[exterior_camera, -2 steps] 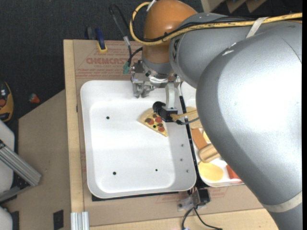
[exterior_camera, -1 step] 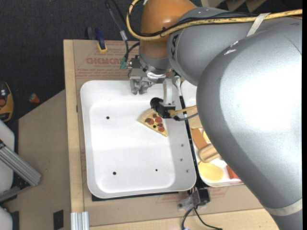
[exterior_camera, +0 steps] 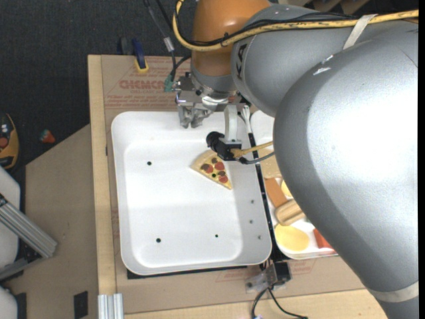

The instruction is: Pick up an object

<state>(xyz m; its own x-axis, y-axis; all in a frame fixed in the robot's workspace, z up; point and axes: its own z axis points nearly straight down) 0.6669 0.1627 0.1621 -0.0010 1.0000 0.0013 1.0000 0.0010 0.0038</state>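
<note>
A toy pizza slice (exterior_camera: 214, 169) with red toppings lies flat in the left white bin (exterior_camera: 166, 244), near the bin's right wall. My gripper (exterior_camera: 192, 118) hangs over the bin's far edge, up and to the left of the slice and apart from it. Its fingers point down with nothing seen between them. The orange band and grey wrist sit directly above it.
The large grey arm covers most of the right bin (exterior_camera: 292, 261). Tan and yellow toy food pieces (exterior_camera: 291, 228) show in that bin beside the arm. A black cable end (exterior_camera: 216, 140) hangs just above the pizza slice. A cardboard sheet (exterior_camera: 106, 178) lies under the bins.
</note>
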